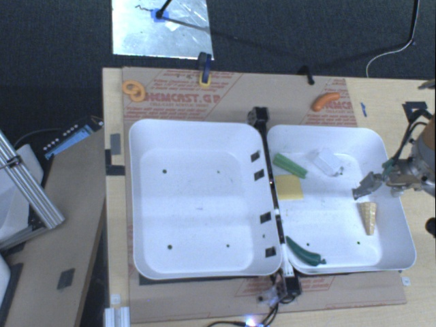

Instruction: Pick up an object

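**Gripper above the right bin, near the cone**

The gripper [364,188] reaches in from the right and hangs over the right shallow white bin [392,251]. Whether it is spread or pressed together, I cannot tell, and nothing is visible between its tips. Just below it lies a pale beige cone-shaped object [368,216]. In the same bin there are a light green stick [289,165], a yellow square sponge [289,187], a small white block [328,161] and a dark green curved pod [304,252] near the front wall. The left shallow white bin [146,251] stands beside it on the counter [381,90]. An orange sausage-shaped toy [325,101] lies on the counter behind the bins
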